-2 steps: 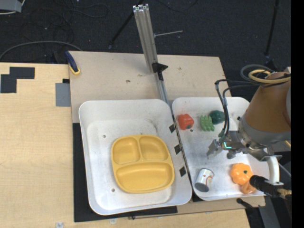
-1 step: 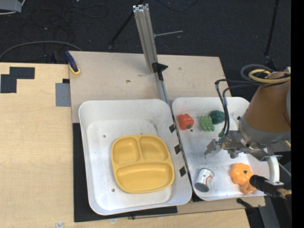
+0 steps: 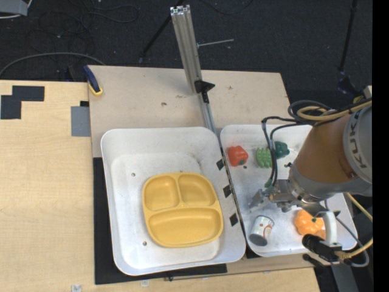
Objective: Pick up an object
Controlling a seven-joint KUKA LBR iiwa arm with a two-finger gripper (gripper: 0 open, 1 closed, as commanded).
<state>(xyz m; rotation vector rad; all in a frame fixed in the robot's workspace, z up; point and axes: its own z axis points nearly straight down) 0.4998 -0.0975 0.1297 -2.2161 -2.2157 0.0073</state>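
Note:
My gripper hangs low over the middle of the right bin, under the orange-banded wrist. Just below it a small white cup lies on its side on the bin floor. A red toy and a green toy sit at the bin's far end, with a darker green piece beside them. An orange toy rests at the bin's near right, partly under the arm. I see nothing held in the gripper.
The left bin holds a yellow three-section plate. A metal post rises behind the bins. Black clips line the shared wall between the bins. Cables loop above the arm.

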